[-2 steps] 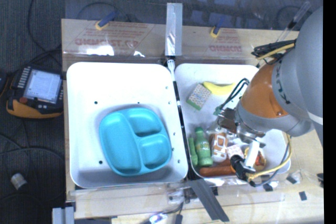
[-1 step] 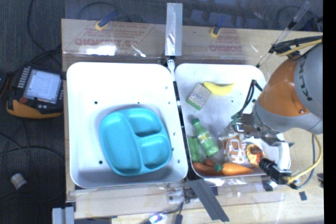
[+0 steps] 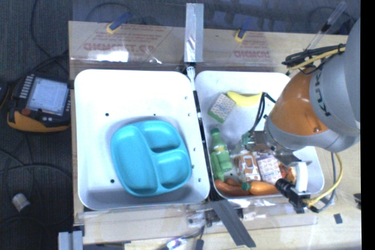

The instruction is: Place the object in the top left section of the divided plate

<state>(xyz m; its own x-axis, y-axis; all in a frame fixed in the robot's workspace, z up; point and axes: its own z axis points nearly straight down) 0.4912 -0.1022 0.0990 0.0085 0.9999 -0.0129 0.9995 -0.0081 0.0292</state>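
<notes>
plate (image 3: 151, 156) sections open above | right bin (image 3: 275, 80) crowded, arm (image 3: 304, 117) overhead

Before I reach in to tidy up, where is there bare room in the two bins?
The left bin has bare floor around the blue divided plate, widest above it and along its left wall. The right bin is crowded: the carrot, green bottle, snack packets and arm fill its lower half.

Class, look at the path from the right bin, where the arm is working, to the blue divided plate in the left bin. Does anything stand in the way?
Only the two bins' adjoining walls lie between them, low rims the arm must lift over. The blue divided plate has nothing in its sections.
</notes>
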